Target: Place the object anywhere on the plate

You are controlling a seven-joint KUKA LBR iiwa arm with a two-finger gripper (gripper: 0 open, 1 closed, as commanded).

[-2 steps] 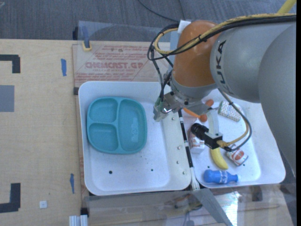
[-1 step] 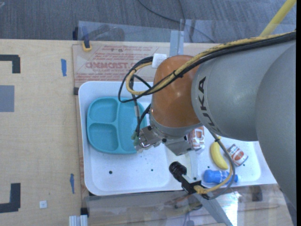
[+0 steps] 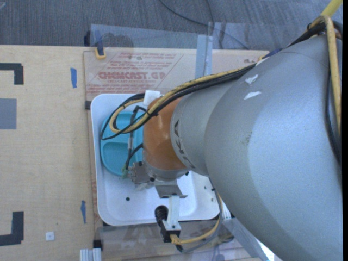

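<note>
One blue plate in white bin; board lettering perhaps "CHEMCAST"; gripper state untellable.

Mirrored red "CHEMCAST" lettering marks the acrylic sheet.

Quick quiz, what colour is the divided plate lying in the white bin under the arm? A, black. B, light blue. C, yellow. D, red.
B: the plate showing at the left of the white bin, partly covered by the arm, is light blue.
</note>
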